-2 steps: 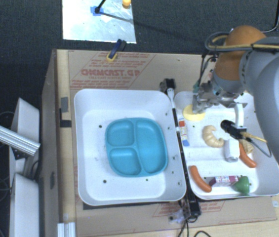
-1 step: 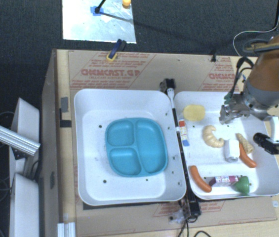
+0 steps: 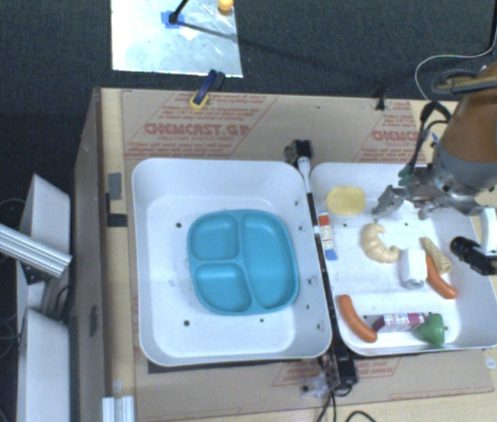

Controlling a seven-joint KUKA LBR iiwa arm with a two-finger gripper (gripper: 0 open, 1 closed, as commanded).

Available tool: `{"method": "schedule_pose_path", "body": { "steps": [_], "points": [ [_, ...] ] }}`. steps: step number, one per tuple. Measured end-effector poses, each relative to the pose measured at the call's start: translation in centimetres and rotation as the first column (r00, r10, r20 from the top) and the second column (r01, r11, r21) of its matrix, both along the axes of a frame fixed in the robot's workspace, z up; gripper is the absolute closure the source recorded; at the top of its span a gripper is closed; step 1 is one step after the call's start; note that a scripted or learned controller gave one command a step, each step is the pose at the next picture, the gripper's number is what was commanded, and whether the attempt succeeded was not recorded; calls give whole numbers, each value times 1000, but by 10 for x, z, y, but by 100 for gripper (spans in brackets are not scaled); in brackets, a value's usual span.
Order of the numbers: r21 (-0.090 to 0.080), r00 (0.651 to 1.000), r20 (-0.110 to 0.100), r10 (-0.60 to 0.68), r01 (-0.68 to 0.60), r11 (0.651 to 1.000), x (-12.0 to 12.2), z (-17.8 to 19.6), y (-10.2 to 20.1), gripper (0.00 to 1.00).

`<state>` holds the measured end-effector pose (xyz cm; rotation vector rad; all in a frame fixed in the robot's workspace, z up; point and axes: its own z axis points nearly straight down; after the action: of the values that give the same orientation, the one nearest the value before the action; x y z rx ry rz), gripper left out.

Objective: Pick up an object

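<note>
Green pepper (image 3: 430, 328) in right bin (image 3: 493, 319)

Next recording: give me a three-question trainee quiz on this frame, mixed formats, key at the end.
1. True or false: the blue plate lies in the right bin.
2. Which bin is the claw above?
3. What sits nearest the claw: (a) yellow round piece, (b) green pepper, (c) orange carrot?

Key: 1. False, it lies in the left bin. 2. The right bin. 3. (a).
</note>
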<state>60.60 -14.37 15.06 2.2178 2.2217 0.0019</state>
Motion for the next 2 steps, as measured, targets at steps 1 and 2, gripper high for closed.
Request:
{"method": "schedule_pose_path", "body": {
  "steps": [1, 2],
  "points": [
    [1, 1000, -2, -1, 1, 1000, -11, -38, 9, 0],
    [2, 1000, -1, 2, -2, 1000, 38, -66, 39, 0]
  ]
}}
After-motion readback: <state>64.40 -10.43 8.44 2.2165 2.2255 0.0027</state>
